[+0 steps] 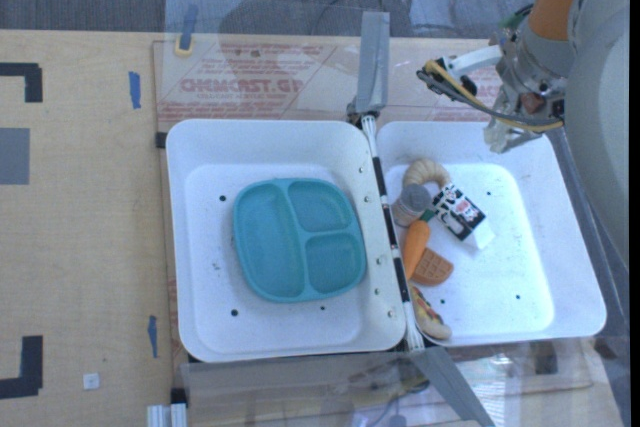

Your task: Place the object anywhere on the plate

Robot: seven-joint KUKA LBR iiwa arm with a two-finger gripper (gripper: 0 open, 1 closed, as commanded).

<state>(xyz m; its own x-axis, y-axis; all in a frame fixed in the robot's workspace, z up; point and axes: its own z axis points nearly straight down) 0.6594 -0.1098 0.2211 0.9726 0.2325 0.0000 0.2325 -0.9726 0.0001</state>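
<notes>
Teal plate (298, 239) bare on top, toys (432, 225) crowding right bin's (520, 305) left edge, rest open

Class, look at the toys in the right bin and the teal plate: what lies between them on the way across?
The raised rims where the two bins meet lie between the toys and the teal plate. Nothing lies on the plate's compartments.

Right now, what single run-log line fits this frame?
stage: pre-grasp | gripper: over right bin's far edge | carrot: in right bin | teal plate: left bin, bare
</notes>
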